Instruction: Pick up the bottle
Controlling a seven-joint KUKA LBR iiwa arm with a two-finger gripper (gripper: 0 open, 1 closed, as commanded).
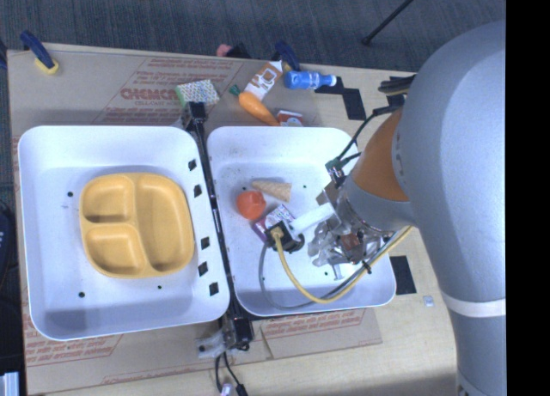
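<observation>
Bottle point(302, 81): blue with a white cap, lying on its side on the bare tabletop point(412, 343) near the far edge, just beyond the far rim of the right bin point(258, 138). Next to it, a white-and-orange pack point(265, 81) and an orange carrot-like piece point(257, 108). Taken as the task's thing by judgement, with no clearer bottle shape inside either bin.

End effector point(341, 244) low inside the right bin, on the side toward the tabletop's near right corner, close to a purple-and-white item point(275, 216), a red-orange ball point(251, 204) and a tan cone point(272, 188). How far open: cannot tell. Nothing visibly gripped.

Step in hand, as judged: approach not yet made, well apart from the bottle. Next move calls for rising clear of the bin wall, crossing toward the far edge, lining up across the bottle's body, then descending and closing.
</observation>
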